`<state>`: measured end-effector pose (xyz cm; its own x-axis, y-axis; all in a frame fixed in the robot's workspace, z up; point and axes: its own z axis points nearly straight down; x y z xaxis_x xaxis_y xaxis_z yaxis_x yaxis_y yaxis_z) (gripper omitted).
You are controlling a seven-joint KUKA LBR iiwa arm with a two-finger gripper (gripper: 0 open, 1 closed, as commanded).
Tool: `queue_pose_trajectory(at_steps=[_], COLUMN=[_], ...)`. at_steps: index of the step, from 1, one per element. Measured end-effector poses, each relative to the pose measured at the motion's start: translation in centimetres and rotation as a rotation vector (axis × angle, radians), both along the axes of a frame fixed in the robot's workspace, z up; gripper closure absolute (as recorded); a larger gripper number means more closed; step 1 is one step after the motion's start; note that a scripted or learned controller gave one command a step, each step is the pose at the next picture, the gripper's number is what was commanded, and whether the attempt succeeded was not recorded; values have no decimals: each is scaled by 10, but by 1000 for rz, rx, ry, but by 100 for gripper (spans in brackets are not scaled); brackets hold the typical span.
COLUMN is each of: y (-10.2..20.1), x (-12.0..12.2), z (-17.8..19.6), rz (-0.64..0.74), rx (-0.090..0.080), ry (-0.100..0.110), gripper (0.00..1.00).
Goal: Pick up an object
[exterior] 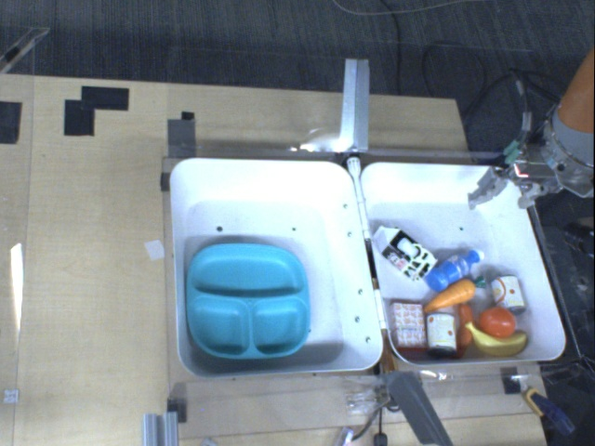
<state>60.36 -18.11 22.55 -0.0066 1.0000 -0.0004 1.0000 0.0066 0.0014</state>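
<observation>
White bins (260, 179), two; one blue tray (247, 298), one carrot (453, 295).

One fixed overhead camera, seemingly distant, slants onto both bins (279, 179).

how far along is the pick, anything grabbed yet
Nothing looks picked: the carrot, bottle and banana all lie in the right bin. The end effector sits at that bin's far right rim, away from the pile. Reaching, grasping and lifting remain.
</observation>
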Motion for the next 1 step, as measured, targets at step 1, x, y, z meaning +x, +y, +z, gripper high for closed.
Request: queue_pose_trajectory(at_steps=[1], y=[-1], x=[-24], z=[-99], rz=[-33], rx=[0], ry=[1], gripper=[0])
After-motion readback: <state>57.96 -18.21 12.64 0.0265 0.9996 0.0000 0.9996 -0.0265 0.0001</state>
